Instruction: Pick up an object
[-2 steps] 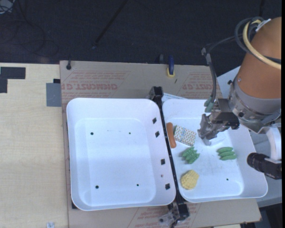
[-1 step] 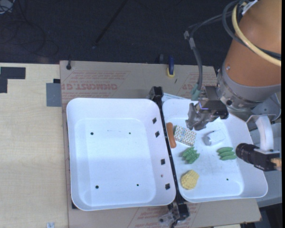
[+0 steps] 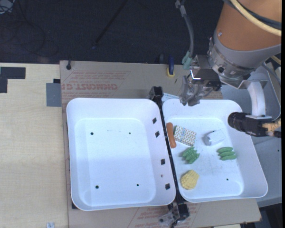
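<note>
Gripper: the two-finger metal gripper [image 3: 190,99] is seen above the far rim of the right-hand shallow white plastic bin [image 3: 249,182]; nothing is seen between its tips, and whether it is released or clenched cannot be told.
Arm pose: the grey arm with the orange band [image 3: 244,20] is reached in from the upper right, the wrist angled down and leftward toward the bin's far left corner.
Nearest objects: an orange carrot-shaped stick [image 3: 170,134] is laid along the bin's left wall, with a flat checkered white-and-blue packet [image 3: 185,135] just beside it.
Centre of bin: a small grey-and-white block [image 3: 210,137] and a leafy green toy vegetable [image 3: 190,154] are placed apart.
Further out: a green pea-pod piece [image 3: 226,153] is found to the right, and a yellow corn-like lump [image 3: 189,179] near the front.
Left side: the left-hand shallow white bin [image 3: 78,127] is set touching the right one.
</note>
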`<state>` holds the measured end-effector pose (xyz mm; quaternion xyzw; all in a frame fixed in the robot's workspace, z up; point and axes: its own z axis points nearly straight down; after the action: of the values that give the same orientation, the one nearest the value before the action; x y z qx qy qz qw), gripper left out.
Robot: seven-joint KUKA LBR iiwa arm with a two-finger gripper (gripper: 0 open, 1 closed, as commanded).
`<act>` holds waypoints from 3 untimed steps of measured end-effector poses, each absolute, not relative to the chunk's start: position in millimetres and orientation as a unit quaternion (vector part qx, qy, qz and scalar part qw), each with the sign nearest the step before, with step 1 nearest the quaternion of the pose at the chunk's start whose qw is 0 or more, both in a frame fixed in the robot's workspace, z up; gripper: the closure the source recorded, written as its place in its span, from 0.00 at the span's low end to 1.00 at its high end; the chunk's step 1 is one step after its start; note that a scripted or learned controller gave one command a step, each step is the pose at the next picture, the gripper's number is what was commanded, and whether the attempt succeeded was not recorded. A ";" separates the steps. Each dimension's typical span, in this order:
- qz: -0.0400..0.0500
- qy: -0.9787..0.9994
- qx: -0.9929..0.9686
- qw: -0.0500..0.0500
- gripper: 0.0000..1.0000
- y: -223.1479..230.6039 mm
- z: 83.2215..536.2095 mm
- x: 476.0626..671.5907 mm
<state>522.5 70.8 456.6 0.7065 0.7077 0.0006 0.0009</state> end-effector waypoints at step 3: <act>-0.003 0.711 0.703 -0.002 1.00 96.8 517.2 475.9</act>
<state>475.9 96.8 517.2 0.7030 0.7111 -0.0032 -0.0021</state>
